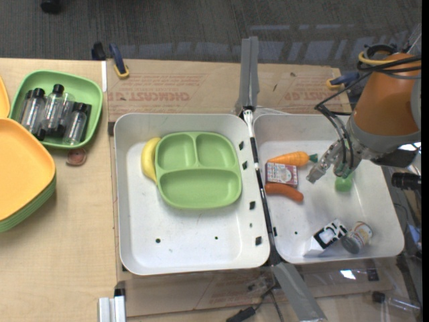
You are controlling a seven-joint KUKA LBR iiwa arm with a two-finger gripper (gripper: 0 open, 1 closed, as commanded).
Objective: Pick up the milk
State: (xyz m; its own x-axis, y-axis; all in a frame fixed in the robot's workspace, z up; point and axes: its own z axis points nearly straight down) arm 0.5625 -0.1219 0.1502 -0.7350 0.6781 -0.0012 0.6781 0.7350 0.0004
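Right bin point(385, 200), smooth white plastic: the milk point(281, 173), a small flat pink-and-white carton, lies at its 9 o'clock edge, between a tapered orange carrot point(289, 158) and a glossy sausage point(284, 192). The tool point(328, 163) hovers at the carton's 3 o'clock, well apart from it; cannot tell whether it is apart or together. Left bin point(127, 200) holds a green three-compartment plate point(198, 169) over a yellow banana point(148, 158).

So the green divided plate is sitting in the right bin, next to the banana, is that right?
Not quite. The camera view shows the green divided plate in the left bin, not the right one. It does sit next to the banana.
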